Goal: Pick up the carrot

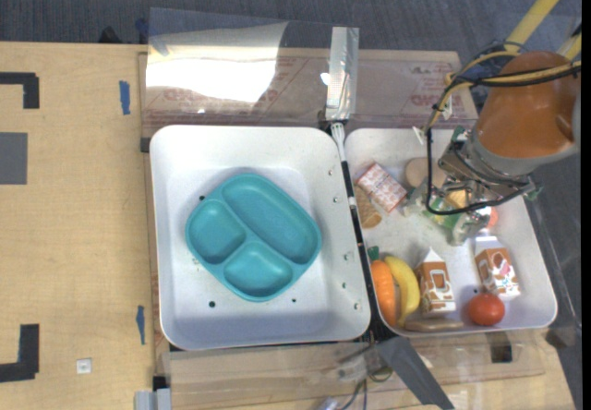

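Observation:
The orange carrot (383, 286) lies along the left wall of the right bin (543, 260), near its front, touching a yellow banana (405, 281) on its right. My gripper (462, 205) hangs over the middle of the right bin, below the orange wrist band (522, 117), well up and to the right of the carrot. Cables and the wrist body hide the fingertips. A greenish item sits right beneath the gripper.
A teal divided plate (252, 235) lies in the left bin (185, 159). In the right bin are a pink-white carton (380, 186), two small juice cartons (435, 286) (496, 271), a red tomato (485, 309) and a tan round item (416, 172).

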{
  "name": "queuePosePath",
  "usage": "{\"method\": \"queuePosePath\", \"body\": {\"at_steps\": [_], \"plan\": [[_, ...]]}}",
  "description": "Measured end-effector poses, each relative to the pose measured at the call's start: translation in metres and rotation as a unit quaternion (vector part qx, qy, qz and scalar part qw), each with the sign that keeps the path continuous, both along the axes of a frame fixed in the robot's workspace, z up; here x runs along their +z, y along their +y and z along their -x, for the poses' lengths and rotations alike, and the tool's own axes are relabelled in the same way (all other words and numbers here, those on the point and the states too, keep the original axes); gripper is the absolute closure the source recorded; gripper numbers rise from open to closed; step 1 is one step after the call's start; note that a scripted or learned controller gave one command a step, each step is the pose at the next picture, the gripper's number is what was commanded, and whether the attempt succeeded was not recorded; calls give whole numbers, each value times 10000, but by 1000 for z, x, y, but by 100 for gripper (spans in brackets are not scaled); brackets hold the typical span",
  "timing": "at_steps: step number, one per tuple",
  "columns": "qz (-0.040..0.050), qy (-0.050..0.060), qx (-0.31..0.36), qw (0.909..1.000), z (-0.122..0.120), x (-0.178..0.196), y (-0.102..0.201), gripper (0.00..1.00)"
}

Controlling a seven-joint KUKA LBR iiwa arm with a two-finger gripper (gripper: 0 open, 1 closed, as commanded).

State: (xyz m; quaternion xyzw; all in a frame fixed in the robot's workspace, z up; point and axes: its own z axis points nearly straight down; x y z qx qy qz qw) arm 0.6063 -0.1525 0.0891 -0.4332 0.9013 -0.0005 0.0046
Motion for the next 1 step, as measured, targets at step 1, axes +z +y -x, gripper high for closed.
{"method": "queuePosePath", "body": {"at_steps": [1], "plan": [[30,-14,2129,9771,-62,-1,-28,0]]}}
